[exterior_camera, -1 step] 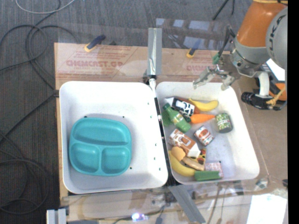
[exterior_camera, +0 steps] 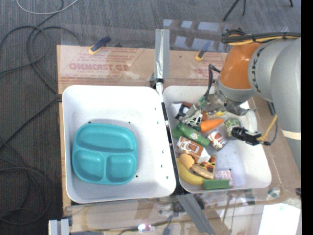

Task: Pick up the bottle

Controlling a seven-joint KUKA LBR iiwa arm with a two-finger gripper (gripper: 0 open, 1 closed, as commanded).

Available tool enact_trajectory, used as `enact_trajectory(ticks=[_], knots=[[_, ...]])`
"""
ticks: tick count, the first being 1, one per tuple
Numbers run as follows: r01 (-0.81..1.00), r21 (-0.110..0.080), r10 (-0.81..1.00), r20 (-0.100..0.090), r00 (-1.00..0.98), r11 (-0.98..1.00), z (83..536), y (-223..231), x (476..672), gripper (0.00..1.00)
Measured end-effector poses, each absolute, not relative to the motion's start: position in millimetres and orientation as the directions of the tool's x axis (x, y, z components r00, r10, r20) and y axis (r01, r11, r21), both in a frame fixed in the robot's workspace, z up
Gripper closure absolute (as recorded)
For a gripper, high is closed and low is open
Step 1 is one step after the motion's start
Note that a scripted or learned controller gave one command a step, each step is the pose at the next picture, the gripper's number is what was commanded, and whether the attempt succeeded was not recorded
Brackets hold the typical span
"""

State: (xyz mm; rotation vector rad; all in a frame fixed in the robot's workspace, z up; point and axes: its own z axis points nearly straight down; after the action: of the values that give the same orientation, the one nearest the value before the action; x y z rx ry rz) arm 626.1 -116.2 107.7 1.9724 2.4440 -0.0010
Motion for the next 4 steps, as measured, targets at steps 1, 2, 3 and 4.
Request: enact_trajectory(ticks=[1, 2, 3, 4], knots=[[0.999, 0.02, 0.999, -0.003, -0.044, 0.044, 92.8, -106.4, 576.9, 0.0], [1.0, 0.02, 1.0, -0.004, 0.007, -0.007, 92.6, -97.0, 511.4, 0.0], [0.985, 0.017, 0.985, -0.009, -0.174, 0.174, 92.3, -179.2, 502.2, 0.0], [0.984, 0.018, 0.984, -0.006, -0.175, 0.176, 101.8, -177.5, 503.4, 1.0]])
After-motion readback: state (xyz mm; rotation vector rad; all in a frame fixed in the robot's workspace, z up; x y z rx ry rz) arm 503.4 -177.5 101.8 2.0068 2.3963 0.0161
